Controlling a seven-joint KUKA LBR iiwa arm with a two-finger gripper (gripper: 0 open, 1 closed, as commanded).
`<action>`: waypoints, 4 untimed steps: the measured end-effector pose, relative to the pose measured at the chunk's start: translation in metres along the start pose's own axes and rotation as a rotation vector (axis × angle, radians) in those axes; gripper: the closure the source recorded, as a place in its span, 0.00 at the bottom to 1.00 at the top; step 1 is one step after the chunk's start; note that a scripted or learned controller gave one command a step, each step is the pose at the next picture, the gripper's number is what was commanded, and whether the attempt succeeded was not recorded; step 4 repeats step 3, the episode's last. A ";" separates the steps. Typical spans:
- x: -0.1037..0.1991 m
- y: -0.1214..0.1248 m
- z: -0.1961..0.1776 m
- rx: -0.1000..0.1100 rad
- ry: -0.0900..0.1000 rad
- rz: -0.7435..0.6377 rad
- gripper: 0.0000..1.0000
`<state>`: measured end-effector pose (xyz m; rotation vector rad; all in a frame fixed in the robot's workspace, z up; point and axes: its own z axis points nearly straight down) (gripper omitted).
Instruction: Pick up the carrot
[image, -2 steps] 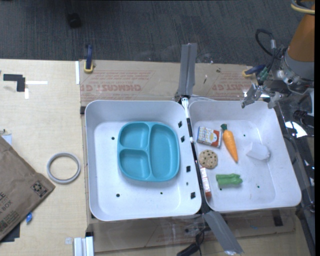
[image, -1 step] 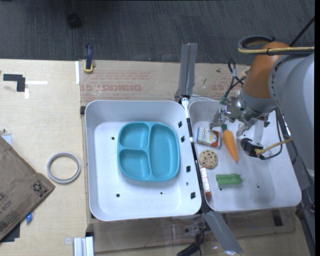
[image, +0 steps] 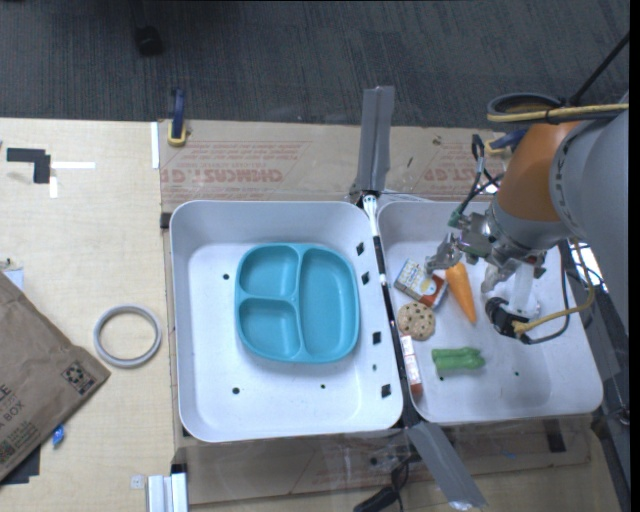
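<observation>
The bench (image: 80, 230) is the biggest thing, and it is light wood. On it sit two white bins side by side. The left bin (image: 200, 400) holds a blue plate (image: 298, 302) with three parts, and the plate lies near the middle of that bin. The right bin (image: 540, 395) is at 3 o'clock from the left one, and their walls touch. The arm (image: 560, 170) is grey with an orange band, and it comes in over the right bin from 2 o'clock. A brown box (image: 35, 375) lies at 9 o'clock from the left bin, tilted, at the edge of the bench. A grey ring (image: 128, 334) of tape lies flat between the box and the left bin. The gripper (image: 470, 250) hangs low over the top part of the right bin. The carrot (image: 461, 290) is orange and lies in the right bin with its thin tip pointing to 5 o'clock. Its thick end is right under the gripper, but it is too hard to see if the gripper has hold of it. A green toy (image: 458, 360) lies at 6 o'clock from the carrot. A small packet (image: 420, 281) lies just beside the carrot at 9 o'clock. A round cookie (image: 415, 320) sits just below the packet.
</observation>
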<state>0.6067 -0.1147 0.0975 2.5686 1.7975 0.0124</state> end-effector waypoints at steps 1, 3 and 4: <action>-0.001 0.001 -0.010 -0.001 0.001 0.002 1.00; 0.042 0.021 -0.093 0.011 -0.007 0.273 1.00; 0.042 0.021 -0.093 0.011 -0.007 0.273 1.00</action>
